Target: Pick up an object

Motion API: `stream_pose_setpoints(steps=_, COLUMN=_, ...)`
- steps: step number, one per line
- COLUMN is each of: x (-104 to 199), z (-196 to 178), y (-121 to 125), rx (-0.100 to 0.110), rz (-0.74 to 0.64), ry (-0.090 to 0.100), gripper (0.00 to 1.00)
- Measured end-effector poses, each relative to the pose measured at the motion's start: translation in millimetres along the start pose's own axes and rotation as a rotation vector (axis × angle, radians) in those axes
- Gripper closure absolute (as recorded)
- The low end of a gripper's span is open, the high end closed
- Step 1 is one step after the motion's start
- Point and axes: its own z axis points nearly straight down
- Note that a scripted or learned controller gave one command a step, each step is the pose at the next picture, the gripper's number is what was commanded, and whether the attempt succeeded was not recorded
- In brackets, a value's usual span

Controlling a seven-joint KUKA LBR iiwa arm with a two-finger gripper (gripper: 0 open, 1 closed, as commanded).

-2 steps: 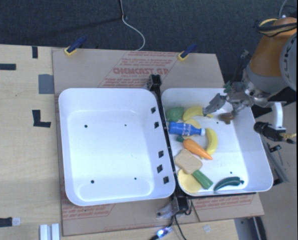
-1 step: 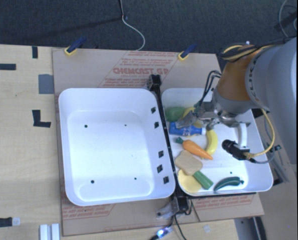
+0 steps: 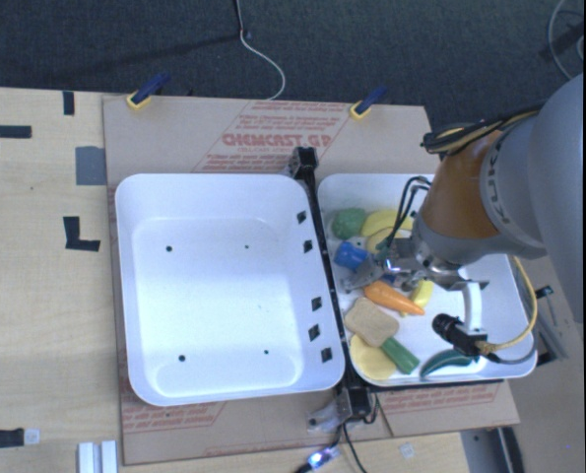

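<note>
Orange carrot, blue block and other toys are seen piled in the right bin. The gripper is lowered among them; nothing is seen lifted. Pick judged not yet done.

The objects lie crowded in the left half of the right bin, close to the wall it shares with the other bin. At the back sits a rounded green piece, with a pale yellow piece just beside it on the right. In front of the green one lies a small blue piece. An orange carrot shape lies slantwise near the middle. Below it a tan block rests tilted, overlapping a flat yellow disc at the front. A dark green stick lies across that disc, and a curved teal piece lies near the front wall.
</note>
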Motion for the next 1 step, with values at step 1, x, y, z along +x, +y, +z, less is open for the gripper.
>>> stream_pose_setpoints(steps=1, x=-0.3, z=-10.4, y=1.6, rx=-0.002, rz=0.000, ry=-0.001, gripper=1.00)
